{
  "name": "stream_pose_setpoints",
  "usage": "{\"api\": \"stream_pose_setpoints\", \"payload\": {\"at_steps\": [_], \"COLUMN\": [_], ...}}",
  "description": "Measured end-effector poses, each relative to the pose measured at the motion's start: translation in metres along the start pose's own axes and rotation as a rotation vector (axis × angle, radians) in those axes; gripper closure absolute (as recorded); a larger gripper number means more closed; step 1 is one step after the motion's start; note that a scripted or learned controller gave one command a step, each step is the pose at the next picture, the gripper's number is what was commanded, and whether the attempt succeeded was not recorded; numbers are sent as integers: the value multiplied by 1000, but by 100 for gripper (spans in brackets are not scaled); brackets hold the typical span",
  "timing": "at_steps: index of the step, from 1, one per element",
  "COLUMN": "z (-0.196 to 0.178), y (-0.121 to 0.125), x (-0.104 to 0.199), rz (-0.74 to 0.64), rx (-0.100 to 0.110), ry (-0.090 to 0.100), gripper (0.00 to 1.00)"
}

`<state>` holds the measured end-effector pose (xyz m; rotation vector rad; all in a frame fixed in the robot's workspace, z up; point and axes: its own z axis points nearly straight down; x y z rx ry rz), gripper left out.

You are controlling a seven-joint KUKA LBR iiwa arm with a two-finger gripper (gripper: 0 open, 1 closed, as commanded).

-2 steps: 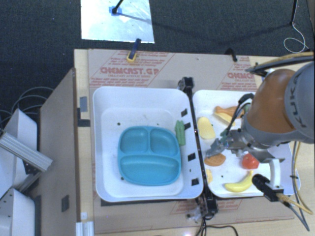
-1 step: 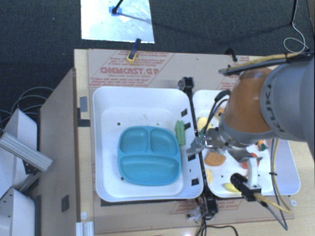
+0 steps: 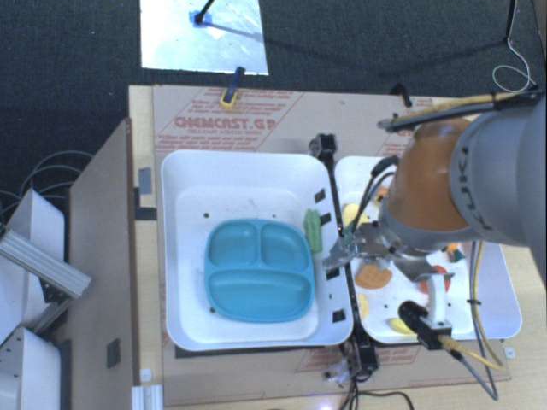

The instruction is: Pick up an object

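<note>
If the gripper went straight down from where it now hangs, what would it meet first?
Most likely the orange round object lying in the right bin, just below the gripper. Depth is hard to judge from this slanted view, so it might instead land on the divider between the bins.

Blue tray (image 3: 259,271), white bins (image 3: 190,229), perhaps green stick (image 3: 313,230)
</note>
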<state>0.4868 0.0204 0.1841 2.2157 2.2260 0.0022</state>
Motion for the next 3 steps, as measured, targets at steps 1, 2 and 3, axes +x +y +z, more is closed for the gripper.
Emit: {"api": "stream_pose_setpoints", "payload": {"at_steps": [1,2,3], "z": [0,-2,0], "y": [0,38,-2], "x": [51,-28,-91], "rz": [-4,10,11], "rx": [1,-3,3], "ry": [2,-3,-2], "gripper": [0,0,0]}}
